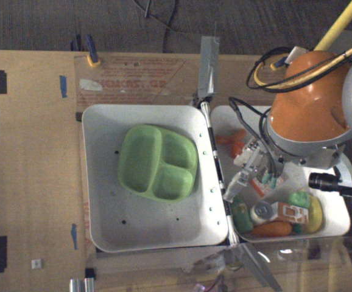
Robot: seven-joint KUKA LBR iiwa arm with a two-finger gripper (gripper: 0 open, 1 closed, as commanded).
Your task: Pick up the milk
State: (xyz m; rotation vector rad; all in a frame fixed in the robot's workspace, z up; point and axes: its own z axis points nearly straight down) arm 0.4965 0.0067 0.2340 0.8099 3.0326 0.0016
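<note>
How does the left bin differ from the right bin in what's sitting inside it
The left bin holds one green divided plate, while the right bin holds a cluster of small things, the milk carton among them. The left bin lies open to view; the arm covers much of the right bin. Both are shallow and white.

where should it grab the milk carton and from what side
The milk carton lies on its side in the right bin, cap toward the left. Grip across its flat mid-body, coming straight down; the carrot and banana crowd its sides.
</note>
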